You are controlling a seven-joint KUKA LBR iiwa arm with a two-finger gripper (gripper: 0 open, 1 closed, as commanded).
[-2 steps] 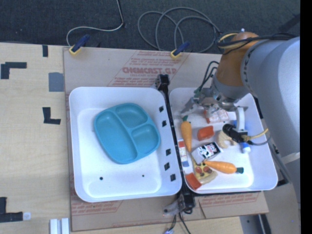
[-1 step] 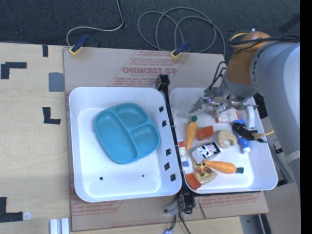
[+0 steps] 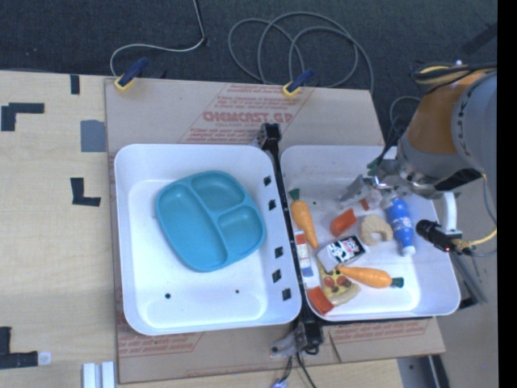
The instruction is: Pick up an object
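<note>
The arm's metal hand [image 3: 363,191] hangs low over the right white bin [image 3: 436,301], beside the small red block [image 3: 344,221] and blue plastic bottle [image 3: 400,221], apparently lining up a grab, though whether it is clenched or released cannot be told.

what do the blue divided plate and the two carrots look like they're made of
Blue divided plate: probably moulded plastic, one even colour, smooth with a soft sheen and rounded compartment ridges. The carrots: likely plastic toy food, uniform bright orange, smooth skin, one with a green tip. Rubber or foam can't be ruled out.
</note>
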